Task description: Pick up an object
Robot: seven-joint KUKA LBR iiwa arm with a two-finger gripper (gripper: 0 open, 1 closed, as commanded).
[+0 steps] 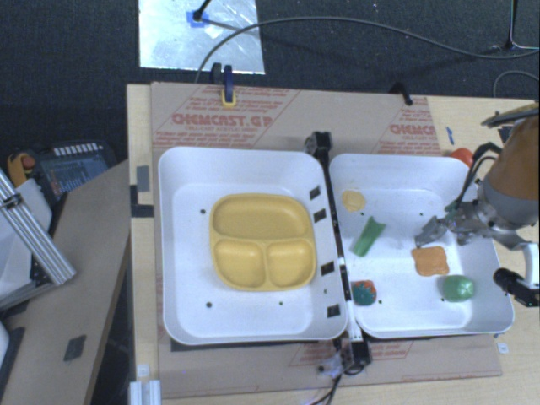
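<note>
The right bin (396,319) holds several small objects: a yellow round piece (353,200), a green stick (369,235), an orange-brown flat piece (431,261), a green rounded lump (458,288) and a teal and red ball (364,292). My gripper (445,230) hangs low over the right bin, just above the far edge of the orange-brown piece. Its two fingers stand apart, open, with nothing between them. The green lump lies a little nearer the front than the gripper.
The left bin (181,226) bears a yellow three-compartment tray (261,240). A black divider with clips (332,243) runs between the bins. The arm's body (515,184) covers the right bin's far right corner. A cable crosses behind the bench.
</note>
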